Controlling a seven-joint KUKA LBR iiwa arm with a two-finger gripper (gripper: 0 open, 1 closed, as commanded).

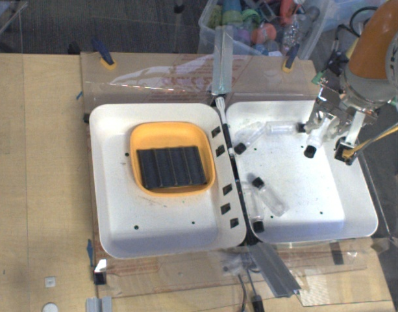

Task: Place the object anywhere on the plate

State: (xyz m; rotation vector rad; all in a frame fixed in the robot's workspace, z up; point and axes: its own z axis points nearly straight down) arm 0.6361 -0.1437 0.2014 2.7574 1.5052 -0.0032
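— Where's the arm [374, 41]?
— Reaching in from the right, claw [326, 149] spread above the right bin [354, 213], pinching nothing.
— The object?
— A black ridged block [171, 168] lies on the orange plate [141, 138] in the left bin [111, 194].

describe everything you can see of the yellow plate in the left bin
The plate is a rounded-square dish, yellow-orange, apparently plastic, with a raised rim. It lies flat and upright in the left bin, toward its back half. A dark ridged block, made of several parallel bars, rests on it and covers most of its floor. Nothing else touches it; the gripper is over the right bin.
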